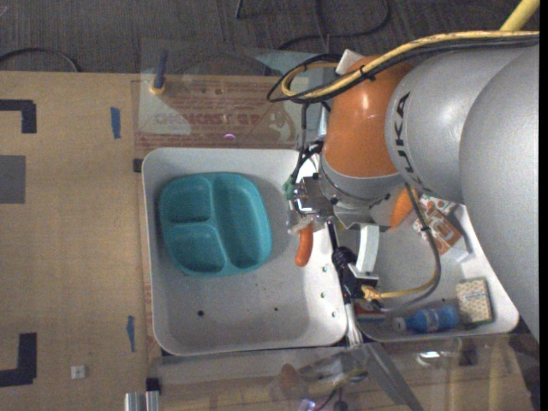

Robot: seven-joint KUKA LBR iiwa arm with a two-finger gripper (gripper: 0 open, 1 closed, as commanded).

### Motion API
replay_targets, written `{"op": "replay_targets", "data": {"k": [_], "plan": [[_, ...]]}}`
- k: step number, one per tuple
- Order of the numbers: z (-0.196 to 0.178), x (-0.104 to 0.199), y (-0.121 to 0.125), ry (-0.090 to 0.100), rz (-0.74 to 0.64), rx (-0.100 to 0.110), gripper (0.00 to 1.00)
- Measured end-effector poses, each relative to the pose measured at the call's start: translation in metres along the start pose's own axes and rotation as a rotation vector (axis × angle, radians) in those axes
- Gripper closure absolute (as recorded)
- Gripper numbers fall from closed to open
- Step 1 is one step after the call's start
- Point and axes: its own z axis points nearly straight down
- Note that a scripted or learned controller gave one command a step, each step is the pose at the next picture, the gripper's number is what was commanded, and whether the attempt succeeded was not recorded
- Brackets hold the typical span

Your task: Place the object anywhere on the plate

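While the orange carrot [303, 247] hangs clamped in the jaws of the gripper [301, 226], just right of the teal plate [214, 223], plate inside the left white bin [248, 319], blue bottle [432, 319] far right of the plate.

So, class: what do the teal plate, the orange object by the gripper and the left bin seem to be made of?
Teal plate: probably moulded plastic, matte, with smooth rounded compartments. Orange object: possibly plastic or rubber, slightly glossy; too small to be sure. Left bin: likely white plastic, with a smooth, evenly rounded rim.

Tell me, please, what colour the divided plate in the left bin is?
The plate is teal, a blue-green, all over; the camera view shows it plainly.
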Motion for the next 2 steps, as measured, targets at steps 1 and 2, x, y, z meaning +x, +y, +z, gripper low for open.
{"op": "replay_targets", "data": {"k": [1, 2], "plan": [[-0.0457, 0.077, 0.0216, 0.0, -0.03, -0.003, 1.0], [-0.0456, 0.077, 0.0215, -0.001, -0.03, -0.003, 0.0]]}}
